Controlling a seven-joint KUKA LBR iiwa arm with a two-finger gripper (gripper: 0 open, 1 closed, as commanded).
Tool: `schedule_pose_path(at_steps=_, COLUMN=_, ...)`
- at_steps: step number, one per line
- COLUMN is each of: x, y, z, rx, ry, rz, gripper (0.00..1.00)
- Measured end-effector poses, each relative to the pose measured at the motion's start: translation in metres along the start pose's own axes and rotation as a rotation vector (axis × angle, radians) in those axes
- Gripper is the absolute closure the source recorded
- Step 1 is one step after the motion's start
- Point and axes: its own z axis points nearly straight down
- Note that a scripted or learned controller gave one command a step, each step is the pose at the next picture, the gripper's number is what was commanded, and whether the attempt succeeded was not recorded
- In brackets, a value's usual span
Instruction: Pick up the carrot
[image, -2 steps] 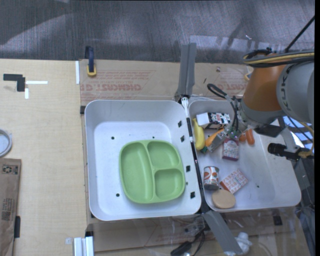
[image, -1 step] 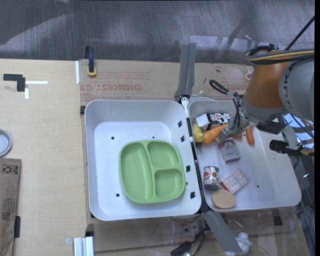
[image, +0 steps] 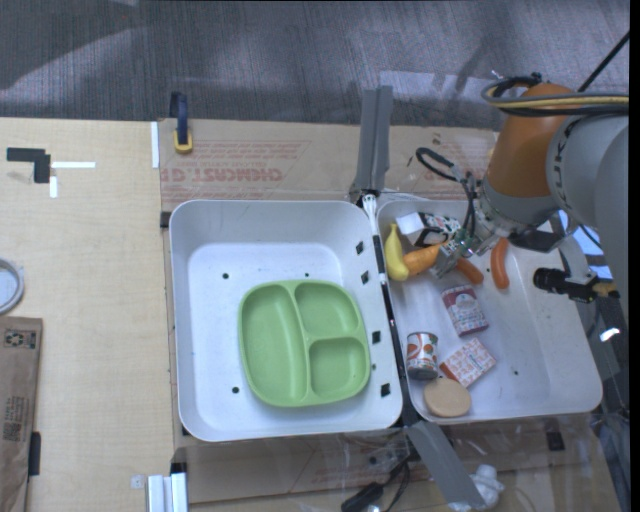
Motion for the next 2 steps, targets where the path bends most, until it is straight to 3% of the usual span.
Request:
schedule_pose_path(at_steps=1, x=0.041, y=0.03, z=-0.097, rx=-0.039, ry=-0.021, rz=0.266, gripper=1.0)
schedule_pose_path(at_steps=2, x=0.071, y=0.057, z=-0.097, rx=-0.041, ry=-0.018, rz=0.429, gripper=1.0)
